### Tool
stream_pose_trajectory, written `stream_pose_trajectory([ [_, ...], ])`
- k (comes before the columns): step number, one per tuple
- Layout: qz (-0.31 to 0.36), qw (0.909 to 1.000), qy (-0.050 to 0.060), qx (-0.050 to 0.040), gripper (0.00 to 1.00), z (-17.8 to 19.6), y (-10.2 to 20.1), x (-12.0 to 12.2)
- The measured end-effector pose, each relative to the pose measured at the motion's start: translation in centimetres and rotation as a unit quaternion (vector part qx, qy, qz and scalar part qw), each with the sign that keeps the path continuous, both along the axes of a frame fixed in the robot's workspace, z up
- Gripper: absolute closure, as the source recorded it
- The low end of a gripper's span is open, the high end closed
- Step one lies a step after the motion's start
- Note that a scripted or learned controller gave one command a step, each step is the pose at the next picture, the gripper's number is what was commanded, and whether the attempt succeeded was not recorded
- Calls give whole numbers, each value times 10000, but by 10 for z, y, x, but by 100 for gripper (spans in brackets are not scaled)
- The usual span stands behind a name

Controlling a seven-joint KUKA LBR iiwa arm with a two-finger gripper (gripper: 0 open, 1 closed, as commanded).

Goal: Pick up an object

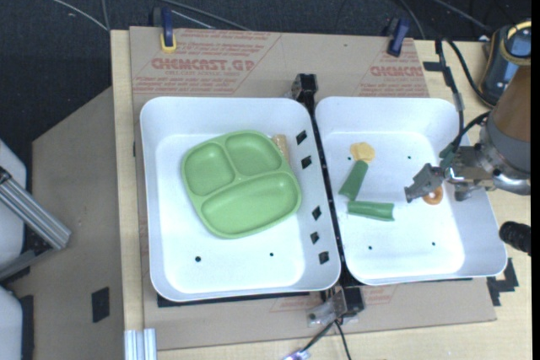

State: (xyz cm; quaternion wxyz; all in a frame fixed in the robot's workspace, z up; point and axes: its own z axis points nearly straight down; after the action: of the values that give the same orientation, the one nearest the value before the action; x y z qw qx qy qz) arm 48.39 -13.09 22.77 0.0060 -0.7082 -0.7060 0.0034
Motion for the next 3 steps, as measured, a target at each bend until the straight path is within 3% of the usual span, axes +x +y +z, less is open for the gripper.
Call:
stream_pose_trajectory([
  [1, 16, 10000, -59, -11, 0, 5, 0, 3],
  [3, 14, 10000, -35, -3, 0, -109, -8, 12],
])
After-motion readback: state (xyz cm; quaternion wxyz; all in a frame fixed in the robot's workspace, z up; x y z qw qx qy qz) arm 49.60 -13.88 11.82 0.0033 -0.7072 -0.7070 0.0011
